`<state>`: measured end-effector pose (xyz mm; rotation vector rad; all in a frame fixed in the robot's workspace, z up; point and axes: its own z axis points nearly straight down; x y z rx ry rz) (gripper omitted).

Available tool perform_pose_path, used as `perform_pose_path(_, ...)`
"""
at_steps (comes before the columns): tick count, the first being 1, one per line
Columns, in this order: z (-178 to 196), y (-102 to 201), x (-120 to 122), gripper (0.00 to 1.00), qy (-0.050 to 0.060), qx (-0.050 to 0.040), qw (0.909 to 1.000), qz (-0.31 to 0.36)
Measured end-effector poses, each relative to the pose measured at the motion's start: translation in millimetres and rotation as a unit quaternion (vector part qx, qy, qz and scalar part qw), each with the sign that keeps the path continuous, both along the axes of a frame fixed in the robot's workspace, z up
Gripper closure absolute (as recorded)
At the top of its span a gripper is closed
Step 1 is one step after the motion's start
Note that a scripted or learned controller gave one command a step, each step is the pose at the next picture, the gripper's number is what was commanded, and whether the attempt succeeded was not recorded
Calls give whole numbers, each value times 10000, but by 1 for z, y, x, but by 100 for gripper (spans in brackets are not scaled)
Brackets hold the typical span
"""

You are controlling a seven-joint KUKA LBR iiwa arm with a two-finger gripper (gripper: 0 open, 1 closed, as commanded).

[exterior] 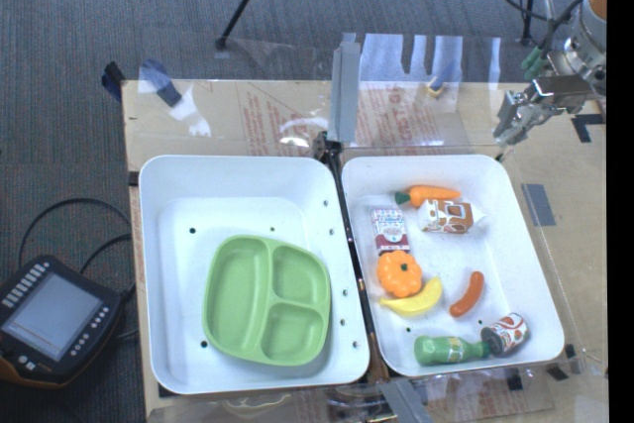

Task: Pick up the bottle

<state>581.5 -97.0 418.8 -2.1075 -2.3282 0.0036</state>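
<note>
A green bottle (451,350) lies on its side at the front edge of the right bin (523,243), its neck pointing right toward a small can (506,333). My gripper (513,122) hangs at the upper right, above the bench just beyond the right bin's far right corner, well away from the bottle. Its fingers point down and left, with nothing seen between them.
The right bin also holds a carrot (430,195), a milk carton (448,216), a small red-and-white box (390,231), an orange pumpkin (398,273), a banana (413,300) and a sausage (467,294). A green divided plate (267,312) sits in the left bin (178,203).
</note>
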Motion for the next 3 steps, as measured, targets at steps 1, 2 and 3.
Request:
perform_pose_path(1, 17, -18, 12, 100, 3, 0, 10000, 89)
perform_pose_path(2, 17, -64, -34, 100, 2, 5, 9974, 718)
perform_pose_path(3, -23, -101, -44, 100, 11, 5, 9996, -267)
